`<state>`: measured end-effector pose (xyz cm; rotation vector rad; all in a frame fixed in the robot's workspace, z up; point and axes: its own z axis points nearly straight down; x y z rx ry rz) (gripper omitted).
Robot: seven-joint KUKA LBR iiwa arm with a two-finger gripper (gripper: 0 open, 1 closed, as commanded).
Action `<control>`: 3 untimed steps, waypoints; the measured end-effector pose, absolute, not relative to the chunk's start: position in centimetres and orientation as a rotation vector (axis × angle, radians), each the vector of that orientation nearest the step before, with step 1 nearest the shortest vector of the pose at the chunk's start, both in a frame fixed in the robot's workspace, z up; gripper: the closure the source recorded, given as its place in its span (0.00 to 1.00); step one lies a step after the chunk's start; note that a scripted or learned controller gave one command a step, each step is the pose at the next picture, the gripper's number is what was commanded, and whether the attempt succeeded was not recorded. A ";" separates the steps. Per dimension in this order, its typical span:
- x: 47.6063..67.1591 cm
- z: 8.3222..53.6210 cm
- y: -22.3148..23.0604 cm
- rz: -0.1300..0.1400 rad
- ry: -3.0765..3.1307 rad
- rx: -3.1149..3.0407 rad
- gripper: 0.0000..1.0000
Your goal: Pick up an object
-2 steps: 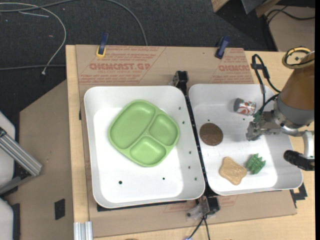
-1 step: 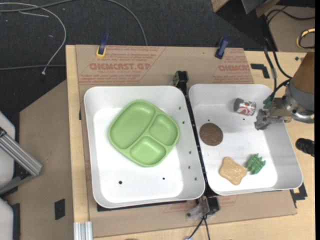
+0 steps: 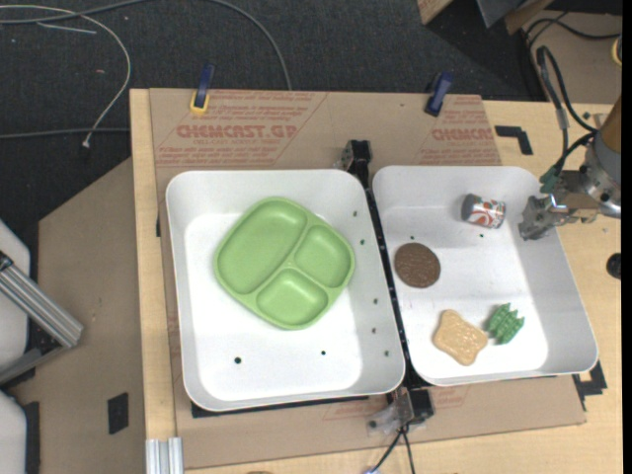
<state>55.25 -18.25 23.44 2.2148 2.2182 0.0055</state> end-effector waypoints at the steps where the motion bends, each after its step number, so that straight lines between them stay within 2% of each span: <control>1: 56.4 23.0 -14.0 0.004 2.227 2.215 1.00; 3: 59.3 24.7 -3.1 0.005 2.229 2.213 1.00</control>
